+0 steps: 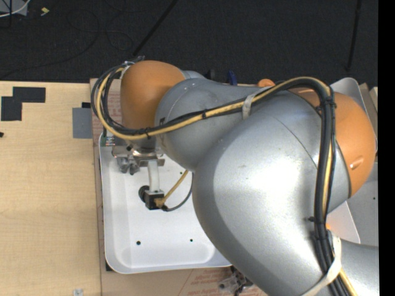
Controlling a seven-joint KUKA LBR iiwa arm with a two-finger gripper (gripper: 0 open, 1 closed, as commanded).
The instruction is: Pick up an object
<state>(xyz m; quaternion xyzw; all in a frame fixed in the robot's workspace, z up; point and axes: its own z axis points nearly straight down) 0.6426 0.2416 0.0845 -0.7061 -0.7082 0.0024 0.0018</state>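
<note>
Arm: the grey arm (278, 190) bulks nearest to me, reaching in from the view's right and covering much of both bins.
Near bin rim: the white bin (133, 267) on the view's left lies on the pale worktop (49, 196), with its near edge in sight.
Bin floor: two small dark dots (138, 243) mark the bare white floor. They look like marks or holes, not things to lift.
End effector: the end effector (139, 162) hangs low over the far half of this bin, under the orange band (145, 94). I cannot tell whether it is spread, pressed together or pinching anything.
Object: I cannot tell where it lies, as the arm hides too much of the bins.
Far side: a small orange bit (265, 83) peeks over the arm near the far edge. It is too small to name.
Handling (judgement): shallow bins suggest small, light pieces. Stiffness and slipperiness are unknown.
Grip (judgement): take it across its narrowest span, near the middle and square from above, so it does not skate on the smooth floor.
</note>
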